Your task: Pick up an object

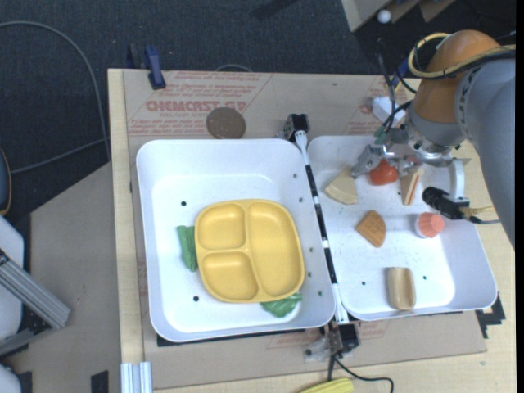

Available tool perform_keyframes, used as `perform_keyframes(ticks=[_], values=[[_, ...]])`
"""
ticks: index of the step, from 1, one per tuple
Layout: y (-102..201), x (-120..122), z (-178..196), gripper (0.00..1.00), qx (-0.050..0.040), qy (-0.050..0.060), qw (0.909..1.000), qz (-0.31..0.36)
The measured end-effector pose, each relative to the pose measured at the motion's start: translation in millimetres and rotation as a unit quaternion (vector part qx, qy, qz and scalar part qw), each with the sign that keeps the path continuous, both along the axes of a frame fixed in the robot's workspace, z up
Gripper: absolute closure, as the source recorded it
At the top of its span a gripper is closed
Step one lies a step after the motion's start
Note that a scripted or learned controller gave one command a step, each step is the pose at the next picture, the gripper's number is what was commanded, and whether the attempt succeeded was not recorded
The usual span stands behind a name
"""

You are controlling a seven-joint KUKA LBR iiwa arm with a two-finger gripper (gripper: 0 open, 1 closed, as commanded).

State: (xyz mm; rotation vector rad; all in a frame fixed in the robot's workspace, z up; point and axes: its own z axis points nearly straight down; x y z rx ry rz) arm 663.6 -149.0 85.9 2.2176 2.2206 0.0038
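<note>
Cardboard-topped bench on dark carpet, carrying two shallow white bins side by side. Nearest the camera, in the right bin: tan bread-like block lying near the front wall. Slightly further back: orange-brown wedge near the bin's middle and pink-red round piece to its right, well apart from each other. Further still: pale wedge close to the divider, and thin orange-and-white stick lying just beside a small red tomato-like piece. In the left bin: yellow three-compartment plate with green leafy scraps poking out at its left and front edges. At the far end of the right bin: gripper down low at the red piece, grey arm with orange band reaching in from the right. Fingers apparently straddling the red piece, but too small and cluttered to judge; cannot tell whether spread, closed or gripping. Beyond the bins: brown disc and blue clip on the cardboard. Assessment: approach looks largely done, with the red piece the likely target; every item resting on a bin floor, nothing raised. Secure closure and lift outstanding, as far as visible.
</note>
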Motion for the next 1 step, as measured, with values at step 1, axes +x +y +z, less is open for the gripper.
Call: perform_keyframes(ticks=[1], values=[[-0.5,0.2,9.9,1.0,-0.0015,-0.001,1.0,0.001]])
